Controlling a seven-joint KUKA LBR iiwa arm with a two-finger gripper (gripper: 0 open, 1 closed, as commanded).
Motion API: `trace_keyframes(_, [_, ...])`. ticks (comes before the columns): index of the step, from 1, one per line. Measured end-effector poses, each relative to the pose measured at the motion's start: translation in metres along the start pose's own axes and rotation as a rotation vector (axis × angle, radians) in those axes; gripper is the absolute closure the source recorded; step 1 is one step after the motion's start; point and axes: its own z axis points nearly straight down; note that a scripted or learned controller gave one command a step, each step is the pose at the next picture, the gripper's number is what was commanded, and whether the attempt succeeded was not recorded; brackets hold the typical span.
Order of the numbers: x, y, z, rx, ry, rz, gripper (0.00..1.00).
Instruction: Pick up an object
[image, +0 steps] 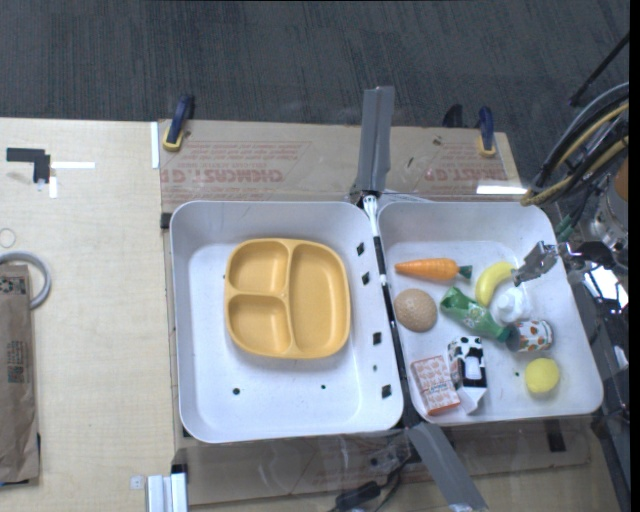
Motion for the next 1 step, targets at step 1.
trace_keyframes(1, [0.0385,0.0317,0.0382,0.0,0.0,-0.14,0.0])
